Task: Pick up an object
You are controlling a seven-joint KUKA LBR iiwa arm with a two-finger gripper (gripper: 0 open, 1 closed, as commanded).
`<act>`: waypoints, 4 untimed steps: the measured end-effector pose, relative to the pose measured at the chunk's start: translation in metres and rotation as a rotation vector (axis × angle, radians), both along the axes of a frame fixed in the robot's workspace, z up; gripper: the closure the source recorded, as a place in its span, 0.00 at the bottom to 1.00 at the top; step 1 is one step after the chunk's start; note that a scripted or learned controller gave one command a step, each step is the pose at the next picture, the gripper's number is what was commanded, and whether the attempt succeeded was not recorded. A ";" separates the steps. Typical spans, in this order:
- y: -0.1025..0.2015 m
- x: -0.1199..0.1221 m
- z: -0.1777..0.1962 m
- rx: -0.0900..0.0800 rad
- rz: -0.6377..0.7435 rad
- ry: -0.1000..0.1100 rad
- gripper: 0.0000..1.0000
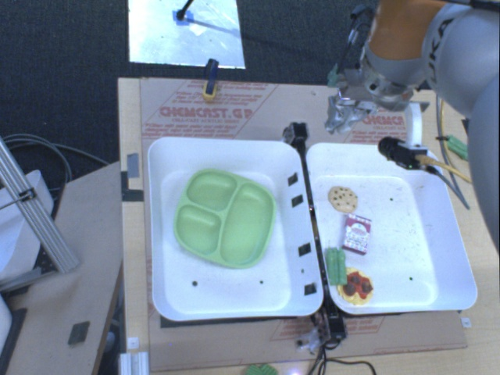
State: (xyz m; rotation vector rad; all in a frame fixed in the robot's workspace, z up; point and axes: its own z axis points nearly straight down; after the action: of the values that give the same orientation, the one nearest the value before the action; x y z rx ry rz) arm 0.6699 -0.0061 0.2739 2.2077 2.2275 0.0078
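In the right bin [437, 233] lie a round cookie [342, 199], a small red and white carton [357, 234], a green pea pod [336, 266] and a small pizza piece [356, 286]. My gripper [344, 117] hangs above the far left corner of the right bin, well above the objects. Nothing shows between its fingers. The cookie is the nearest object, below and toward the front of the gripper.
The left bin [168, 287] holds a green divided plate [225, 218]. A black clip strip [301, 201] runs between the bins. A black fixture [402, 153] juts over the right bin's far rim. A metal sheet [186, 22] lies behind the bench.
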 end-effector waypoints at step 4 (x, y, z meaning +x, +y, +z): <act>-0.042 -0.068 0.273 -0.002 -0.009 -0.016 1.00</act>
State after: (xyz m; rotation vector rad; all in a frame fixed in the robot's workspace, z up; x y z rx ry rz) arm 0.6018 -0.0486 0.5464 2.2085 2.2086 0.0226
